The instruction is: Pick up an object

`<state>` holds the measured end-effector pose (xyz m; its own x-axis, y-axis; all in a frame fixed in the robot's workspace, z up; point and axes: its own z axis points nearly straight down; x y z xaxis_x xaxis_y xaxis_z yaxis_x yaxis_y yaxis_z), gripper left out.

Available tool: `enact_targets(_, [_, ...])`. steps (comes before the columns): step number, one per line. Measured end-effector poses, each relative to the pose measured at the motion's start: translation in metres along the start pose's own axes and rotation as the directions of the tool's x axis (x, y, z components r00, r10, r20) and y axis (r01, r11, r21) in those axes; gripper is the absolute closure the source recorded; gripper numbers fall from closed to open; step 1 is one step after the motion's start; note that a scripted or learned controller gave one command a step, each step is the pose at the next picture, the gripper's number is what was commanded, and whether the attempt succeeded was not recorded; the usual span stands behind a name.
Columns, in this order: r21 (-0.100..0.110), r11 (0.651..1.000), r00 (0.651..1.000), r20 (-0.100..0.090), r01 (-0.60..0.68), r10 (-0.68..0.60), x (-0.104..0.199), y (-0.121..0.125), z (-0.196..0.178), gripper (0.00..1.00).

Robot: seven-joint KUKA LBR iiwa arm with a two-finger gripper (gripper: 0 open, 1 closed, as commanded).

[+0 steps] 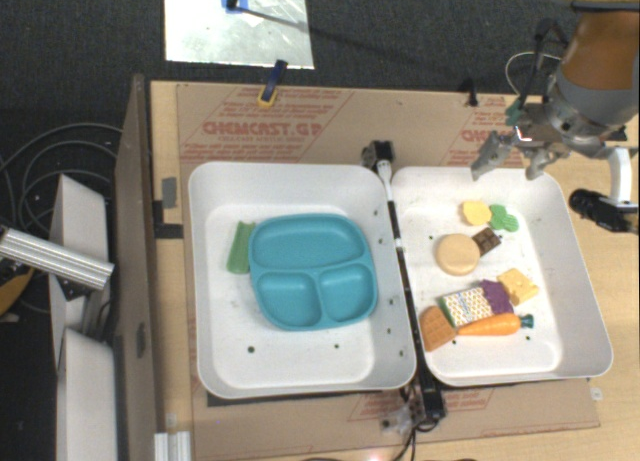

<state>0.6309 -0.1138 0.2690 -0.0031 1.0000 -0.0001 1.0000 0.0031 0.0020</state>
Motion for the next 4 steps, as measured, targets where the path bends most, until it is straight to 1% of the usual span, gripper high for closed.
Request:
enact_targets(1, [0.015,1.000,1.000,-0.002,-0.004,0.004,-0.014,-0.041,0.127,0.00])
enact_targets(2, [-0.006,1.000,1.000,0.004,-0.005,0.005,-0.048,-0.090,0.184,0.00])
enact_targets(3, [-0.009,1.000,1.000,0.003,0.003,-0.003,-0.062,-0.005,0.183,0.00])
enact_targets(4, [0.007,1.000,1.000,-0.002,-0.004,0.004,-0.049,-0.083,0.185,0.00])
